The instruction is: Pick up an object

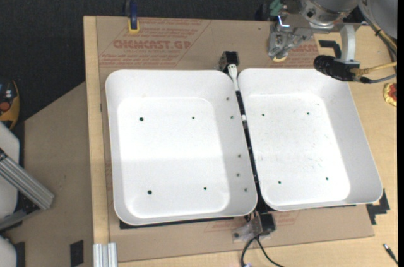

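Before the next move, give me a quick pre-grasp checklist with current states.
1. Gripper above a bin: not ok. It sits over the board past the far rim of the right bin.
2. Pickable object in the right bin: not ok, I see only its white floor and dark dots.
3. Pickable object in the left bin: not ok, same bare floor with dots.
4. Something between the fingers: cannot tell, the tip is small and blurred.
5. Bins seated side by side on the board: ok, their inner rims meet along the centre strip.
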`<state>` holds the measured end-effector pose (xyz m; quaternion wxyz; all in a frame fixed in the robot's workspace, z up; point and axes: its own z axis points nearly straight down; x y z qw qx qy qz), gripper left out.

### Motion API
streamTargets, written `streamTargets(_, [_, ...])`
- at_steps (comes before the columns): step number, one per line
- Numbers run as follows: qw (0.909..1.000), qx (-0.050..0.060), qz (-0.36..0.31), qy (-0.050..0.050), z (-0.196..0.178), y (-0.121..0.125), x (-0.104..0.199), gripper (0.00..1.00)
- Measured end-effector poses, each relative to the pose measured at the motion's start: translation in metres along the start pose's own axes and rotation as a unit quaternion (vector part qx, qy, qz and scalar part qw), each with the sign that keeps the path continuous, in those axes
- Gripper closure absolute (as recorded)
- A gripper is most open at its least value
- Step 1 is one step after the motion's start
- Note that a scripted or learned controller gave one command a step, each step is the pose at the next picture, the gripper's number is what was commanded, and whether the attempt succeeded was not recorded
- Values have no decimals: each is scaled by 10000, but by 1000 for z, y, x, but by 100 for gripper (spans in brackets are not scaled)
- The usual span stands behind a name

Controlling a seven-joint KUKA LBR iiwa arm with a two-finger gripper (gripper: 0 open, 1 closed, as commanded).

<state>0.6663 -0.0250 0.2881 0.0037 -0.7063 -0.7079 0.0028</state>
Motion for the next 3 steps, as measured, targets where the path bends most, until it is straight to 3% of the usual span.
streamTargets(1, [10000,-37,14,1,-40,-49,2,100])
streamTargets(2, [10000,-44,-3,-6,-7,-17,31,100])
streamTargets(3, [10000,-82,48,-30,-46,-14,-67,100])
